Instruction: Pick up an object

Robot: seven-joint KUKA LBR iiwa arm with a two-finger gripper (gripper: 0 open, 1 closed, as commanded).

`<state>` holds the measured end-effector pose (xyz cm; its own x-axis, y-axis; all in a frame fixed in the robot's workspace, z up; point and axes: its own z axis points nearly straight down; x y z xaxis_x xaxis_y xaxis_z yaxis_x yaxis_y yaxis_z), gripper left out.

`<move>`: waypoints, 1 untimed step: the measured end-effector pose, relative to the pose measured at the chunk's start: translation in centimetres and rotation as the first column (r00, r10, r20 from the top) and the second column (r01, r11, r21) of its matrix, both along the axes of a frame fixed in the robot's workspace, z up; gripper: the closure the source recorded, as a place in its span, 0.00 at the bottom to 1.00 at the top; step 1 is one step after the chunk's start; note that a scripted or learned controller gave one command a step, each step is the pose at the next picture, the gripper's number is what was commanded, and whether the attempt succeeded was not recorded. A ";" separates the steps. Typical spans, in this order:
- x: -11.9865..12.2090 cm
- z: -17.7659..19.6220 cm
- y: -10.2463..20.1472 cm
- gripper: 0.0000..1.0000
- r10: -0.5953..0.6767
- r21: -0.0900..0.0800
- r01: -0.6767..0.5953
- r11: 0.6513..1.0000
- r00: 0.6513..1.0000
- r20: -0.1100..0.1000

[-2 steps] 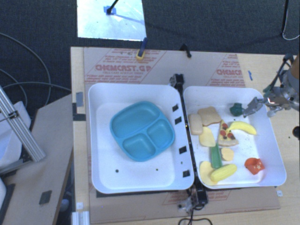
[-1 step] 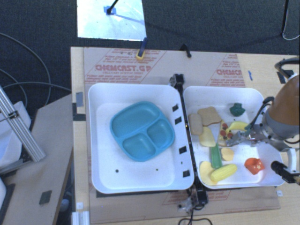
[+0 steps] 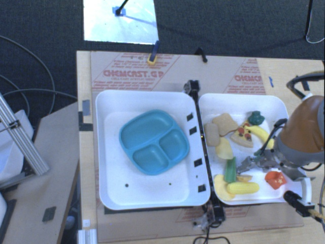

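Inside the right bin (image 3: 278, 104), toy food lies heaped: a yellow banana (image 3: 242, 188), a green piece (image 3: 230, 170), a red piece (image 3: 274, 179). Above them hangs the gripper (image 3: 249, 163), whether spread or closed I cannot tell. Left bin (image 3: 109, 151) bears a blue tray (image 3: 154, 141).

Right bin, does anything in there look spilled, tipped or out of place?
Nothing stands out. The right white bin holds a loose jumble of toy food, including a yellow plastic banana, and the blue three-section plate lies flat in the left white bin.
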<state>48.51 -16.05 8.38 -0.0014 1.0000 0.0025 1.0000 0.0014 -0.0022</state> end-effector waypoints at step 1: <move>0.2 0.0 5.2 0.00 0.006 0.000 -0.006 1.000 1.000 0.002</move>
<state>48.72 -10.86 8.40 -0.0073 1.0000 0.0024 1.0000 0.0073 0.0001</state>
